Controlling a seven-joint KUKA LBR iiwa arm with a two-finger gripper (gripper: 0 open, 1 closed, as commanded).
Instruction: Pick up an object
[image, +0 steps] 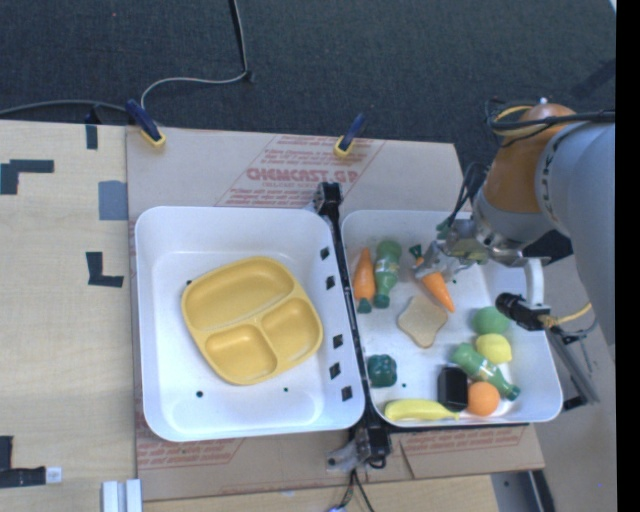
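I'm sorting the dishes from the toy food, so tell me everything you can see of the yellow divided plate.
The yellow divided plate looks like smooth moulded plastic, roughly square with rounded corners. Raised ridges split it into three compartments: one large, two smaller. It lies flat and right side up, turned at an angle, on the floor of the left white bin, near the middle. Nothing lies in its compartments, and nothing but the bin floor touches it.

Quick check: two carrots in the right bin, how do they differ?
The left carrot lies by the divider, running up-down in the view; the right carrot lies slanted under the gripper. The left one sits beside a green bottle, the right one just above the bread slice. Both are orange toys.
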